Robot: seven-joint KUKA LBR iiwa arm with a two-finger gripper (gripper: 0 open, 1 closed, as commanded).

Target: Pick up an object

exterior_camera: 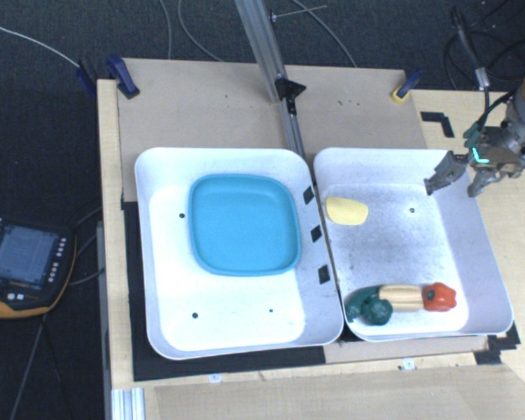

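Toys sit low in the right bin [472, 234], end effector [460, 179] up at the far rim, fingers spread wide, nothing between them.
Green toy [369, 308], tan roll [401, 297] and red toy [438, 297] line up along the near wall, touching; a yellow piece [346, 211] lies by the left wall, well apart. Left bin [157, 234] carries a blue plate [245, 224]. Bench [201, 103] beneath both.

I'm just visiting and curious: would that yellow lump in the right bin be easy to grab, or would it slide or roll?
The yellow lump looks smooth and rounded, so it may slip or roll from the fingers. It seems small and probably light. It lies near the bin's left wall, which could crowd the gripper.
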